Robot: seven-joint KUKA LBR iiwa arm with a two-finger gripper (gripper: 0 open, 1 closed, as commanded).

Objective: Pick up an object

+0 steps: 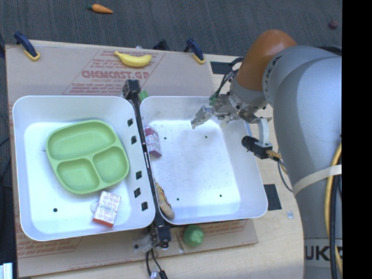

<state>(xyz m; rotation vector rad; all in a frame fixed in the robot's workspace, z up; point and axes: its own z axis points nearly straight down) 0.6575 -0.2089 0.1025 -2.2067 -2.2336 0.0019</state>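
Note:
My gripper (200, 115) hangs over the far part of the right bin (232, 156), near its back wall, and I see no object in it. A small maroon packet (152, 141) lies at the right bin's left wall, well to the left of the gripper. A brownish elongated item (163, 203) rests in the same bin's near left corner. In the left bin (23, 173) there is a green divided plate (87, 156) and, nearer to me, a red and white box (107, 208).
A toy banana (133, 58) lies on the cardboard behind the bins. A green ball (193, 235) sits just in front of the right bin. An orange carrot (102, 8) is on the floor far back. The grey arm (302, 109) covers the right side.

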